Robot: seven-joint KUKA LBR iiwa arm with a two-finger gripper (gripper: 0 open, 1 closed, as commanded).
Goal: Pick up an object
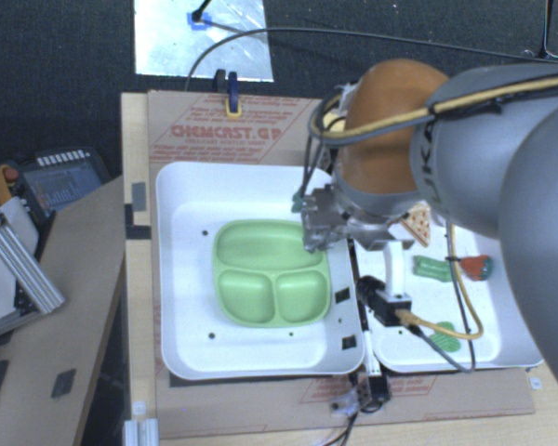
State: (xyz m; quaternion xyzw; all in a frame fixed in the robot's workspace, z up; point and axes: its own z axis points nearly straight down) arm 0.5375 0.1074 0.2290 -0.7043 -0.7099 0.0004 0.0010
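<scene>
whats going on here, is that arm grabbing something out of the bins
A grey KUKA arm with an orange band reaches in from the right and hangs over the seam between the two white bins. Its gripper sits at the right edge of the green divided tray in the left bin. The right bin holds small items, including a green piece and a pizza-slice toy. Nothing can be seen held.

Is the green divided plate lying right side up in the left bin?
Right side up: the green divided plate shows its three hollow compartments facing upward, flat in the left bin.
</scene>
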